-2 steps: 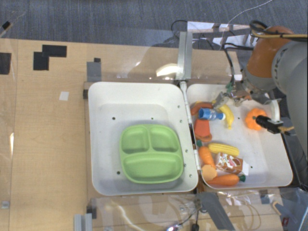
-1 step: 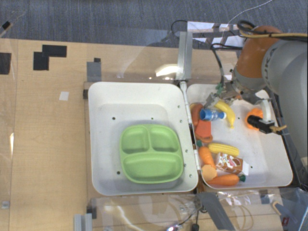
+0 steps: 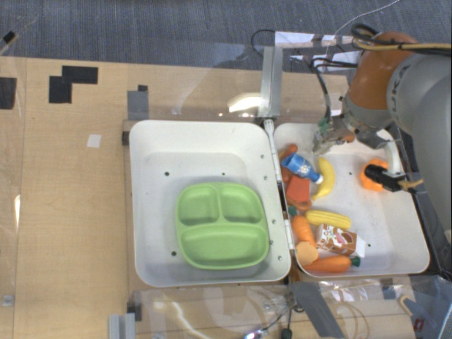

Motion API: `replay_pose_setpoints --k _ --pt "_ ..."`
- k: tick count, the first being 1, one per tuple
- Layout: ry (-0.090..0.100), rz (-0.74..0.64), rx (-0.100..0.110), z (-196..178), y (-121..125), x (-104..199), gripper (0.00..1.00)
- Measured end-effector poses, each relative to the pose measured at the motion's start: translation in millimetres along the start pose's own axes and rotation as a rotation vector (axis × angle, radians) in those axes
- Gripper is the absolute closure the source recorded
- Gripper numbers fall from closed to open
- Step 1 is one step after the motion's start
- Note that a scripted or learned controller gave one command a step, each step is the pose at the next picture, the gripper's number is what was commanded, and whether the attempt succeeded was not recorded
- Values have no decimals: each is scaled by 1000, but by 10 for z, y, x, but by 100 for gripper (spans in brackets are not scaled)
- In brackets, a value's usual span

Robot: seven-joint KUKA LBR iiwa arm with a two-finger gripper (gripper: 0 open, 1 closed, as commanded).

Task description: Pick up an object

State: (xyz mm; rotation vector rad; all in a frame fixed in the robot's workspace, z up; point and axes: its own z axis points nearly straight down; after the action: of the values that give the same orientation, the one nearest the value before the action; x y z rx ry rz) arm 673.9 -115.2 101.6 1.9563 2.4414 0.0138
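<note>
Nearest the camera lie an orange carrot (image 3: 328,264) and a small juice carton (image 3: 337,240) at the front edge of the right bin (image 3: 395,260), with a corn cob (image 3: 328,219) and a second carrot (image 3: 302,229) just behind. A banana (image 3: 325,176) and a blue bottle (image 3: 300,167) lie further back, near the end effector (image 3: 326,138), which hangs over the back part of this bin; whether it is apart or together cannot be told. Nothing looks lifted, so the pick seems not yet done. An orange toy (image 3: 376,175) lies apart on the right, with free floor around it. The left bin (image 3: 152,260) holds a green tray (image 3: 222,225).
</note>
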Motion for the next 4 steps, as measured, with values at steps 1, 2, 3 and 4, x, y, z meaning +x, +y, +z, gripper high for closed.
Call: replay_pose_setpoints --k 1,2,3,4 --pt "0 -224 4 107 -685 -89 100" --pt "0 -187 1 91 -1120 0 100" --pt "3 -52 8 -932 -606 605 100" --pt "3 -51 9 -928 -608 604 0"
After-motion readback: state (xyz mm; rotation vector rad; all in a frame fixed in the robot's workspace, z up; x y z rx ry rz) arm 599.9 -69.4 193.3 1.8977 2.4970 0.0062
